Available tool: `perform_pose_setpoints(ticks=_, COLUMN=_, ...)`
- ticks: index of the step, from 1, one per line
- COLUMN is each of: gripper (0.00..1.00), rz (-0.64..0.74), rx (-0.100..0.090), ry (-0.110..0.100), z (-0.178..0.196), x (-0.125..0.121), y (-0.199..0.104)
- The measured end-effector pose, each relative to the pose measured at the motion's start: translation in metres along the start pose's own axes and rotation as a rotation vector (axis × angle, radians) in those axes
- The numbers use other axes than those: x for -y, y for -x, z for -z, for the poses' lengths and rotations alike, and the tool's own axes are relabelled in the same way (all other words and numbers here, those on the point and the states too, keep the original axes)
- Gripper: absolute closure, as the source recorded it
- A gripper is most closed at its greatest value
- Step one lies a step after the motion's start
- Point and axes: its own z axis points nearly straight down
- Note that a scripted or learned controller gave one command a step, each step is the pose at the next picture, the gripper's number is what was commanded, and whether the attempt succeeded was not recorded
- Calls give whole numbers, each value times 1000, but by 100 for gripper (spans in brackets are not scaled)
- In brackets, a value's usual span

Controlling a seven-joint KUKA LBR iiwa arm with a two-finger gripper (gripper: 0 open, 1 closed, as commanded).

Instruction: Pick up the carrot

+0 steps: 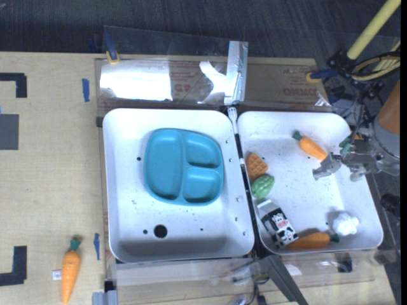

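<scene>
A small orange carrot (311, 147) with a green top lies in the back part of the right bin (299, 124). A second, longer carrot (310, 240) rests against that bin's front wall. My gripper (339, 169) hangs over the right side of the bin, just right of and slightly in front of the small carrot. It is open, and nothing is between its fingers. A third carrot (70, 269) lies on the bench outside the bins, at the front left.
The right bin also holds a waffle piece (256, 165), a green leafy toy (262, 186), a black-and-white carton (280, 225) and a white fluffy ball (344, 223). A blue divided plate (183, 165) sits in the left bin (121, 189).
</scene>
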Motion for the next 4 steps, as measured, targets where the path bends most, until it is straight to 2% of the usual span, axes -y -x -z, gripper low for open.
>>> perform_pose_setpoints(ticks=1, gripper=0, rz=239, rx=-1, ry=-3, z=-87, x=-54, y=23)
perform_pose_setpoints(ticks=2, gripper=100, rz=239, rx=0, ry=1, z=-77, x=-56, y=23)
perform_pose_setpoints(ticks=3, gripper=100, rz=-82, rx=-1, ry=-1, z=-9, x=-70, y=-42)
perform_pose_setpoints(ticks=4, gripper=0, rz=-83, rx=0, ry=-3, z=-9, x=-69, y=-41)
